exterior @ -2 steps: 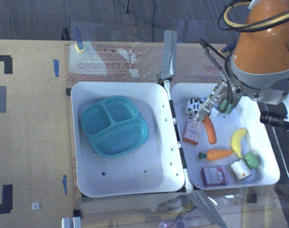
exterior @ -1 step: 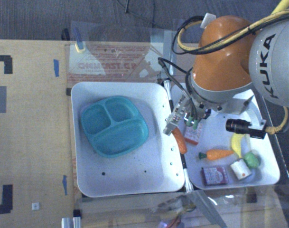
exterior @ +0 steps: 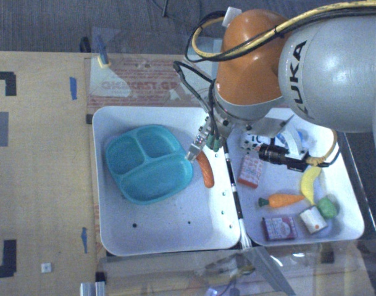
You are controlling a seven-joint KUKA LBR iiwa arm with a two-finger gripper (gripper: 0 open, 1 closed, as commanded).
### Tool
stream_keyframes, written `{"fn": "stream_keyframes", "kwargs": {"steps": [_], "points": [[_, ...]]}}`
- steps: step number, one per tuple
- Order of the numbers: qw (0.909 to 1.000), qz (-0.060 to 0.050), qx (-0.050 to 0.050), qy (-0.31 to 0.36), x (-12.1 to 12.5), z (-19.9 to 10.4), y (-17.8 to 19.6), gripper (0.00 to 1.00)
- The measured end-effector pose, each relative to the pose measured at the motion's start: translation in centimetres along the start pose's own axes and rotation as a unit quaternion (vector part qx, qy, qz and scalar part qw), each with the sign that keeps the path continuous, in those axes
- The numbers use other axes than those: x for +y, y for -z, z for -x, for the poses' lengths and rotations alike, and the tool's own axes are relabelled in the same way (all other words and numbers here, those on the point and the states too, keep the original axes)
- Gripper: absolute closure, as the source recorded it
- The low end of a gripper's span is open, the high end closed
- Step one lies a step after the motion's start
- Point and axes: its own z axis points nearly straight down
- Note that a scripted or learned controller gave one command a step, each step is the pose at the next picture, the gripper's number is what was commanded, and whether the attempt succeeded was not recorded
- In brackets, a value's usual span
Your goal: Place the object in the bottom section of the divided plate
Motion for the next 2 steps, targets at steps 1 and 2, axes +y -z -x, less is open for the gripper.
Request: {"fn": "stream_keyframes", "kwargs": {"steps": [1, 2], "points": [[0.9987, -0.001, 0.001, 0.05, 1.94, -7.31, 0.55, 1.0], [0.9987, -0.001, 0.001, 0.05, 1.94, -7.3, 0.56, 0.0]]}}
